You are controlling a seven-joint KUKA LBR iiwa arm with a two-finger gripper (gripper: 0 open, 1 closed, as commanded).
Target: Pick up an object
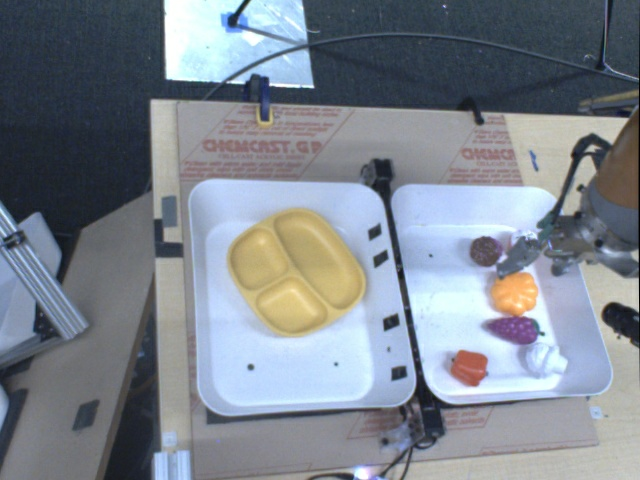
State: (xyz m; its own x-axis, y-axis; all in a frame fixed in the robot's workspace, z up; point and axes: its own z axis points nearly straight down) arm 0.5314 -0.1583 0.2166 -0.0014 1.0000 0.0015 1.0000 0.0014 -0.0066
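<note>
While hovering over the right bin [575, 363], best come straight down from the gripper [524, 255], spread open and empty. From the yellow divided plate [295, 268] in the left bin [215, 298] rightward: red pepper [468, 367], brown ball [485, 250], orange pumpkin [514, 293] just under the fingertips, purple grapes [514, 329]. Centre on the pumpkin, clear of ball and grapes, before closing.

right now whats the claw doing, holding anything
Claw: over the right bin, just above the orange pumpkin; nothing seen held; open or shut cannot be told.
</note>
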